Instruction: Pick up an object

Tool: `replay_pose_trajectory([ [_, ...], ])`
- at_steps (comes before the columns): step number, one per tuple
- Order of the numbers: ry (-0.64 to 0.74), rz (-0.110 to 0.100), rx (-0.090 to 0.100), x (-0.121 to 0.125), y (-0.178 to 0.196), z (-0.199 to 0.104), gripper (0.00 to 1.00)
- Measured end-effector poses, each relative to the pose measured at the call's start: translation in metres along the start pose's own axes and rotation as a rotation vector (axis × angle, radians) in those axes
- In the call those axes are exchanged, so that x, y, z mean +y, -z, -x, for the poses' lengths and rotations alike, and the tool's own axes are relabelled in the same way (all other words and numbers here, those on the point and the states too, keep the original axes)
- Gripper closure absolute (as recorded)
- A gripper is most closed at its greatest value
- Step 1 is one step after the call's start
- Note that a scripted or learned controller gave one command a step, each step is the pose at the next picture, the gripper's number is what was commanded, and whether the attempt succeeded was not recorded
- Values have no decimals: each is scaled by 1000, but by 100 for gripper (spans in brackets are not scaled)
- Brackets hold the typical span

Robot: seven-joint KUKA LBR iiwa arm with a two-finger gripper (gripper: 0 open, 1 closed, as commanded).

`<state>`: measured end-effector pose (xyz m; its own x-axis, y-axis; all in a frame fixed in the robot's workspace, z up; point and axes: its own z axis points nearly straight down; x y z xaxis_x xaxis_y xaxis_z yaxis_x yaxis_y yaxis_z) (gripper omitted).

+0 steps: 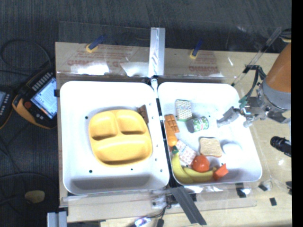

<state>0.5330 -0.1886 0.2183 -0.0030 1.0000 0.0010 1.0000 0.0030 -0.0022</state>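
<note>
Yellow banana point(189, 173) curves along the near edge of the right bin point(246, 167), with a red tomato point(200, 163) sitting on it and an orange-red piece point(220, 170) just beside. Moving back, a slice of toast point(210, 147) lies near the bin's middle, a patterned packet point(184, 152) beside it, and a carrot-orange stick point(170, 131) along the bin's left wall. Further on, a small green-labelled can point(200, 123) rests on its side, and a checked pouch point(183, 109) lies toward the far edge. Over at the bin's right edge the gripper point(239, 117) hovers, jaws looking spread apart, nothing between them. Left bin point(71, 174) carries a yellow divided tray point(120, 136).
</note>
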Motion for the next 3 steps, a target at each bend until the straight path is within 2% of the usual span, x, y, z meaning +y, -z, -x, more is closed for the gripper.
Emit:
replay_pose_trajectory([
  [1, -130, 0, 0, -18, -124, -19, 0],
  [2, -131, -3, 2, -19, -116, -19, 100],
  [3, -86, 0, -2, 6, 6, -101, 100],
])
